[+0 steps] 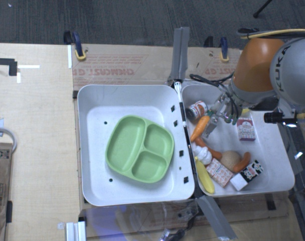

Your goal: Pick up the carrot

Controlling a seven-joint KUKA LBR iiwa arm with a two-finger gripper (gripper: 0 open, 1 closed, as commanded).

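The carrot (199, 128) is orange and lies tilted along the left wall of the right bin (273, 149), its upper end pointing up and right. My gripper (215, 118) hangs low in that bin, just right of the carrot's upper end and close against it. Whether it touches or holds the carrot is not clear from this angle. The grey arm with its orange band (260, 64) comes in from the upper right, above the bin's back corner.
Around the carrot are a small can (196, 109), a red and white carton (246, 130), a banana (205, 177), a sausage (243, 161), a brown roll (231, 158) and small boxes. The left bin (92, 134) holds a green divided plate (141, 148).
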